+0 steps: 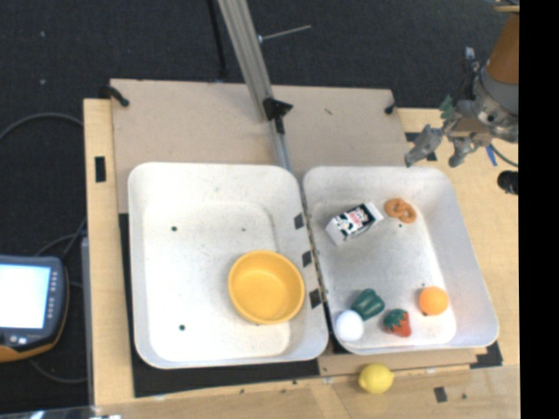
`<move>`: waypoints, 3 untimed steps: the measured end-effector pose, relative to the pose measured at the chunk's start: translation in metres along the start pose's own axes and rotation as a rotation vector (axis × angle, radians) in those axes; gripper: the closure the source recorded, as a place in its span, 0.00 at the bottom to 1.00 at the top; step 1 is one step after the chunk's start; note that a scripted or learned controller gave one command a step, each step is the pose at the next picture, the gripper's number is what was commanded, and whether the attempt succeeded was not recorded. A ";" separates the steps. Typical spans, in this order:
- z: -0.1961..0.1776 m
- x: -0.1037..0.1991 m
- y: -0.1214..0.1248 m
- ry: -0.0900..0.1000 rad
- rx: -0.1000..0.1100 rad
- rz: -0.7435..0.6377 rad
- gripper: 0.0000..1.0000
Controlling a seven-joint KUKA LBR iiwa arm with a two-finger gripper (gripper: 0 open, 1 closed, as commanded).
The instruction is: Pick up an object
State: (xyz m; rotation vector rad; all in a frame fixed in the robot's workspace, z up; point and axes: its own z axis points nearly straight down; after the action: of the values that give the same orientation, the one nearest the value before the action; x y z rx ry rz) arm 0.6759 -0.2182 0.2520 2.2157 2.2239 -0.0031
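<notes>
My gripper (441,149) hangs at the right, above the far right corner of the right bin (463,251), open with nothing between its fingers. In that bin lie a white milk carton (354,222), a small pretzel (401,209), an orange fruit (433,300), a strawberry (398,322), a green pepper (368,303) and a white ball (349,326). A yellow bowl (265,286) sits in the left bin (175,208) near its right wall.
A lemon (376,378) lies on the bench in front of the right bin. A slanted metal pole (253,59) rises from between the bins at the back. A screen device (26,304) sits at the far left.
</notes>
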 end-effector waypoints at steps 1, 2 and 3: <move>0.000 -0.001 0.000 -0.002 0.001 -0.001 0.00; 0.043 -0.002 0.005 0.000 0.003 -0.002 0.00; 0.102 0.003 0.007 0.000 0.004 -0.001 0.00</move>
State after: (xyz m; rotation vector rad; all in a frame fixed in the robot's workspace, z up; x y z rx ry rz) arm 0.6827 -0.2151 0.1503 2.2163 2.2271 -0.0066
